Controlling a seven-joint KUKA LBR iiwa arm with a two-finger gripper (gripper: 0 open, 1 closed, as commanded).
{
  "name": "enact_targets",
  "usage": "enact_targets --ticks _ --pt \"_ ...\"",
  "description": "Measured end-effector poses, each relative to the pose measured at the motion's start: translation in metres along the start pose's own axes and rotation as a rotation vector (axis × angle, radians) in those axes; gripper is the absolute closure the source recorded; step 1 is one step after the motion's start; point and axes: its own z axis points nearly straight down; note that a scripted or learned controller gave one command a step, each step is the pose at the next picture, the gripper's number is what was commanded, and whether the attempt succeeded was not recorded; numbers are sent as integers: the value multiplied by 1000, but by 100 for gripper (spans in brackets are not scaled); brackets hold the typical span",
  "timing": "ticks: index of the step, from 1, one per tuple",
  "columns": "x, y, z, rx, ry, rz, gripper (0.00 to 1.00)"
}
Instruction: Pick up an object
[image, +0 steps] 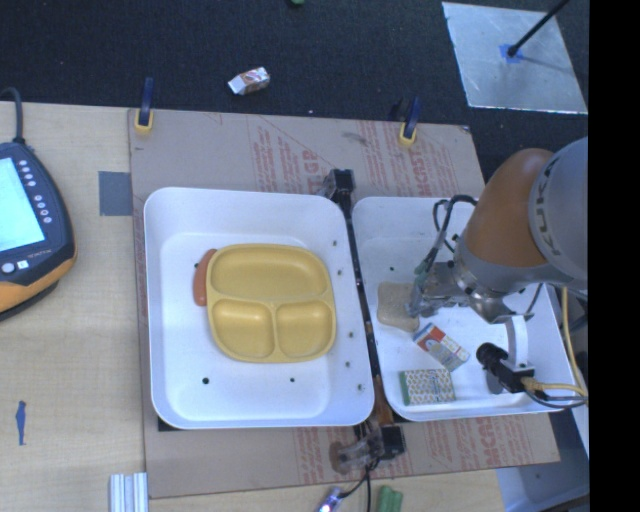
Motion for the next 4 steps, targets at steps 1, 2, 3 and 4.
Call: enact_targets --ticks 1,2,3,4 --pt "0 0 0 0 -1 -1 0" --pt "-5 -19 12 2 1 3 0" --pt "-6 -19 2 4 0 0 100" --pt "-6 -19 2 4 -1 -1 0"
